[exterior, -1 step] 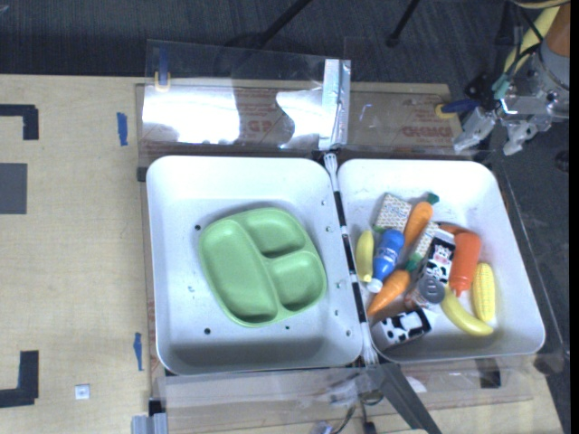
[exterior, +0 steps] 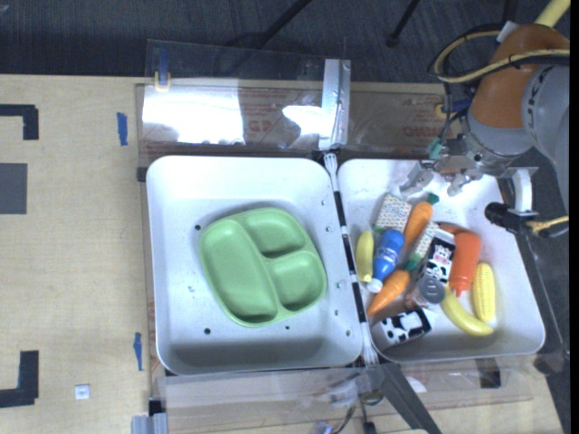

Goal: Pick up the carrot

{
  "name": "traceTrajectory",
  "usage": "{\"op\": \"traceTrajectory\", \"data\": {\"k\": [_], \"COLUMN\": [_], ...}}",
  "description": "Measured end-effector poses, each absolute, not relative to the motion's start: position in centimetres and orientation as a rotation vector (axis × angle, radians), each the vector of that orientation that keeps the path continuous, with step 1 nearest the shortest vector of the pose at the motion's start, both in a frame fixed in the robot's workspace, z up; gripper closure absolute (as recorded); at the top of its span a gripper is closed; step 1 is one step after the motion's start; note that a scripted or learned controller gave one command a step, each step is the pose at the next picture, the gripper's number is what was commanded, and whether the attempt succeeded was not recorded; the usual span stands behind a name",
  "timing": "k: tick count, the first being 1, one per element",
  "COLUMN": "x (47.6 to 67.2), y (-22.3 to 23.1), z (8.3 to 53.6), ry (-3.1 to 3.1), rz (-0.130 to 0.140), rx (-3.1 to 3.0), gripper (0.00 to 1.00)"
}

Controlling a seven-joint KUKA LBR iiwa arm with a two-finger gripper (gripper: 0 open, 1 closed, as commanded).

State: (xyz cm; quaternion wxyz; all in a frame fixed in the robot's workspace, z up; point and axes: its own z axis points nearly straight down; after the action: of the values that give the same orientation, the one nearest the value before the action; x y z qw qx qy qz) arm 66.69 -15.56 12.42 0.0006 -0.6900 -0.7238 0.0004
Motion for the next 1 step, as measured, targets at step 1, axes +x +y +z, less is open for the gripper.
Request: {"op": "traceTrajectory", "data": {"k": [1], "x": [65.07], "y": [-15.36], "z": [9.79], "ry": [-2.604], "rz": [-0.022], "rx": [-1.797], "gripper": [0.0]}}
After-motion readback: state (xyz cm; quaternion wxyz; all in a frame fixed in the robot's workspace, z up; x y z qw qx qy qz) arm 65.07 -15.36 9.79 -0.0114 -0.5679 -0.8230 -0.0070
